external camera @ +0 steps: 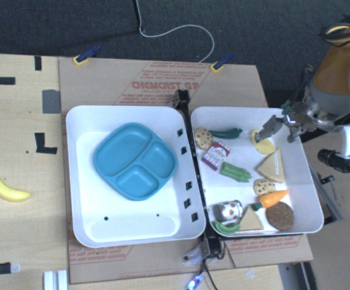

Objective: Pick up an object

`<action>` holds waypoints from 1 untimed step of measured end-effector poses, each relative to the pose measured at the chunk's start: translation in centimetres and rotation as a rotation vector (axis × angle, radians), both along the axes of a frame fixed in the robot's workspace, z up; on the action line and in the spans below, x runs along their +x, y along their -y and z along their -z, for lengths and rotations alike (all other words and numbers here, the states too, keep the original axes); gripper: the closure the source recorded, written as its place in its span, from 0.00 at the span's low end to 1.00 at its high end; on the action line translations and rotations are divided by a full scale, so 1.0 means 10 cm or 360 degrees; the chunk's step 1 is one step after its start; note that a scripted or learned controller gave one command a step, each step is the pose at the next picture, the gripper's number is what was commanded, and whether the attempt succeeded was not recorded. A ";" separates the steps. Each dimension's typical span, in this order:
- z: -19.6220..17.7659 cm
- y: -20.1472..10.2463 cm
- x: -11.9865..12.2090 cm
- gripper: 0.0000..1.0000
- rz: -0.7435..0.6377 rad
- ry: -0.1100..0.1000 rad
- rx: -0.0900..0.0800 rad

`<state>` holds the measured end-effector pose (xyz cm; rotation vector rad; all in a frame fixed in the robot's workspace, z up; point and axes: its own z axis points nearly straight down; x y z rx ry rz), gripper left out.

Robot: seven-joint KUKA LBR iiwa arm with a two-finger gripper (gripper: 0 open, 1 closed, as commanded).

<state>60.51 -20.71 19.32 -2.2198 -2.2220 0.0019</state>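
Note:
The right bin (305,162) holds several toy foods. Among them are a cookie (202,138), a dark green pepper (226,133), a pink packet (215,156), a green pickle (235,172), a pale wedge (273,167), a carrot (273,198) and a brown patty (280,215). My gripper (279,130) hangs over the bin's upper right part, open, with nothing between its fingers. A small yellow piece (264,145) lies just below and left of the fingertips.
The left bin (81,125) carries a blue divided plate (136,161). A banana (6,188) lies on the bench to the far left. A silver can (229,210) and a sandwich triangle (252,221) crowd the right bin's front edge.

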 end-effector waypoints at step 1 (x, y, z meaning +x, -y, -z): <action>-0.10 -0.01 0.00 1.00 -0.0002 0.0001 0.0000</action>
